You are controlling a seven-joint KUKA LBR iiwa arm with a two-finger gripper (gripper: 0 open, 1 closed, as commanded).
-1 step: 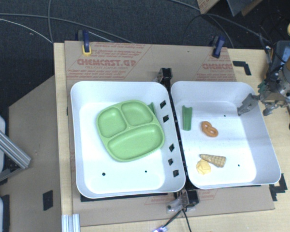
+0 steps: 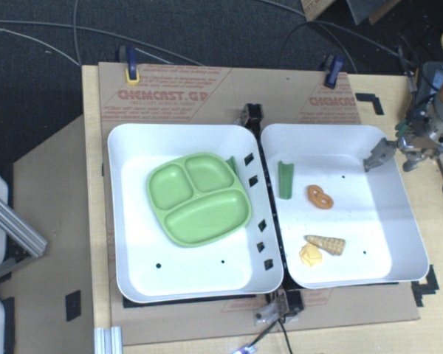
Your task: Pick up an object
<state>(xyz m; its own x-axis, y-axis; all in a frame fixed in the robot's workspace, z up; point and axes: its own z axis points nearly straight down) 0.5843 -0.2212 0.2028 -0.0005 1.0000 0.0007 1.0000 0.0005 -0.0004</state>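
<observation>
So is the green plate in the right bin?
No, the green plate lies in the left bin; the right bin holds small food items.

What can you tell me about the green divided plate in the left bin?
The green divided plate is pale green, apparently plastic, a rounded square with three compartments: two small ones at the far side, one large one nearer the camera. It lies flat and right side up on the floor of the left bin, turned slightly askew. Its compartments hold nothing.

A pale green divided plate (image 2: 199, 199) lies in the white left bin (image 2: 125, 220), while the white right bin (image 2: 406, 227) holds a darker green stick (image 2: 285, 180), an orange-brown pretzel (image 2: 320, 197), a tan ridged cone (image 2: 325, 244) and a yellow lump (image 2: 310, 255).
</observation>
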